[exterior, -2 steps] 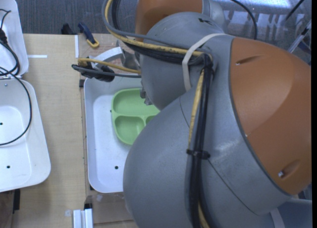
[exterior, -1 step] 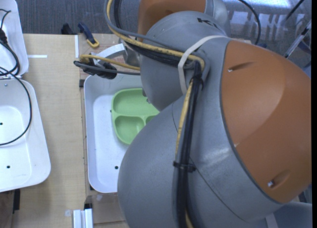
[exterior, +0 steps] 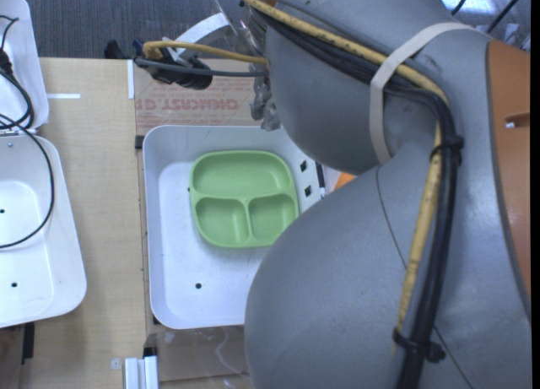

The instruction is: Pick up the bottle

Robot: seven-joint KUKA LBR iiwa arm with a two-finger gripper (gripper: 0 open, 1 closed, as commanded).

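Observation:
My grey arm (exterior: 371,168) covers the right half of the view and most of the right bin (exterior: 169,235). From under it, at the bin's far edge, juts a small grey metal part that looks like my gripper (exterior: 265,107); the rest of it is hidden. A green divided plate (exterior: 245,197) lies in the middle of the right bin. A small orange patch (exterior: 344,179) shows between the arm links, right of the plate; I cannot tell what it is. Something clear and glassy (exterior: 239,29) sits by the cables above the bin.
The left bin (exterior: 34,235) stands at the left with a black cable (exterior: 25,100) looping over it. Brown cardboard with red print (exterior: 194,102) lies behind the right bin. A yellow cable and a black connector (exterior: 181,71) hang above it. Bare bin floor lies left of and below the plate.

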